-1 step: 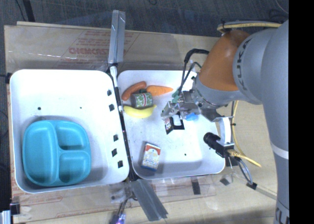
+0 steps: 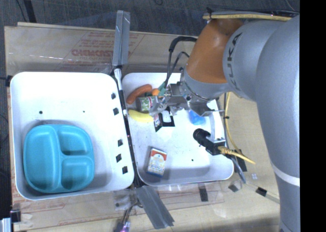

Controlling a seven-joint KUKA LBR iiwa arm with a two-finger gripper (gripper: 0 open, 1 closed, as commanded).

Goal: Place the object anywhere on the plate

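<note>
One end effector (image 2: 159, 105) hangs above the right bin (image 2: 175, 175), grip unclear; blue plate (image 2: 58, 158) left.

Glossy smooth plastic plate (image 2: 58, 158)

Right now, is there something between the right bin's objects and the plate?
Yes. The two bins' walls meet between the plate and the gripper, which sits among the objects; anything carried must go over them.
</note>
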